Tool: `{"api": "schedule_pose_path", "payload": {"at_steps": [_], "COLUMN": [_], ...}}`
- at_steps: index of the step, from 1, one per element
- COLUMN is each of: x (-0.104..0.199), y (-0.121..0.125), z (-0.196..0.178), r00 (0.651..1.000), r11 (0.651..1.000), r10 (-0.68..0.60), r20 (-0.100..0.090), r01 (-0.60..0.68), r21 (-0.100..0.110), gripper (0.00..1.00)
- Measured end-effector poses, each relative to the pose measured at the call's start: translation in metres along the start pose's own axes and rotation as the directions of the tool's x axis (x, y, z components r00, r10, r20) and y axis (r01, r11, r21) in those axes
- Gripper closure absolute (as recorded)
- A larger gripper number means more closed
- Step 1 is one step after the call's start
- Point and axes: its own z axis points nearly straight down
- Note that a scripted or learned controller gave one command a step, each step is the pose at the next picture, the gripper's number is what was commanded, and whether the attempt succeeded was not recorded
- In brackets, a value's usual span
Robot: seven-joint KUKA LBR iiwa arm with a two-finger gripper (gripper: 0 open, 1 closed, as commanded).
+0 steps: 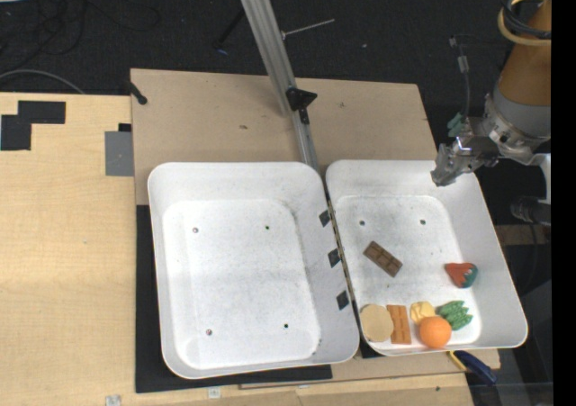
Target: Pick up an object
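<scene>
Approach step: the claw [447, 168] hangs over the right bin's [504, 260] far corner, apparently carrying nothing; its opening cannot be judged. Next: descend onto the chocolate bar [382, 259] mid-bin.

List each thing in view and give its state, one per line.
gripper: over the right bin's far right corner, nothing visible between its fingers.
chocolate bar: lying flat mid-bin, apart from the rest.
red and teal toy: lying near the right wall.
orange: resting at the near wall.
green toy: lying beside the orange.
round biscuit: lying flat at the near left corner.
</scene>
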Motion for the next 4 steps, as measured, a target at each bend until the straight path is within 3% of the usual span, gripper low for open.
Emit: {"api": "schedule_pose_path", "payload": {"at_steps": [4], "x": [0.215], "y": [-0.071], "z": [0.023], "r00": [1.0], "r11": [1.0], "r10": [-0.001], "r20": [0.0], "r01": [0.001], "r21": [0.003], "gripper": [1.0]}}
